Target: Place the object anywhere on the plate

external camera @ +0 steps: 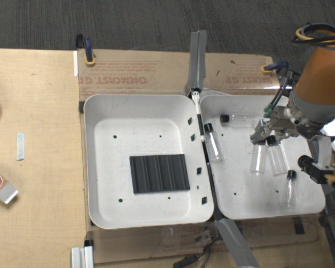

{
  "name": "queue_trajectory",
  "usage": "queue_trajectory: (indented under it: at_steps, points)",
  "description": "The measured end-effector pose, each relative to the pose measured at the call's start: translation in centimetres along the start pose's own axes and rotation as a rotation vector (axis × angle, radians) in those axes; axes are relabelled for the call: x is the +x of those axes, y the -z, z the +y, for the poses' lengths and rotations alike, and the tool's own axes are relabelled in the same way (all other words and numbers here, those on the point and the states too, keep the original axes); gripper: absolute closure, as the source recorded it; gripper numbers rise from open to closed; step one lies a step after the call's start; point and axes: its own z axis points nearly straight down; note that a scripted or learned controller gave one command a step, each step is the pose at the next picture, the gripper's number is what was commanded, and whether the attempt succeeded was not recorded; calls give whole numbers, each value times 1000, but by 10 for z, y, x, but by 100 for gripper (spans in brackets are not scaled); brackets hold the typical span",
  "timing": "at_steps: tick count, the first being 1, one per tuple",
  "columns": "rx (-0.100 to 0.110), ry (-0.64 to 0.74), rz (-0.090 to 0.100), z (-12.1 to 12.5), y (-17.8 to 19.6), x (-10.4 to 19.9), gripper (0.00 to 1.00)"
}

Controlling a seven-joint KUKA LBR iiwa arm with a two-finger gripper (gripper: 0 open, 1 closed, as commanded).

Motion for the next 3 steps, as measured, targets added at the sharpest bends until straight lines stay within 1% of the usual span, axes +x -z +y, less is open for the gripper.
queue_trajectory:
  at_steps: [1,2,3]
  points:
    - [-1,251,-1,-25,94,69,100]
    - [1,333,-1,-69,123,122,100]
    - [2,406,-1,-83,103,222,100]
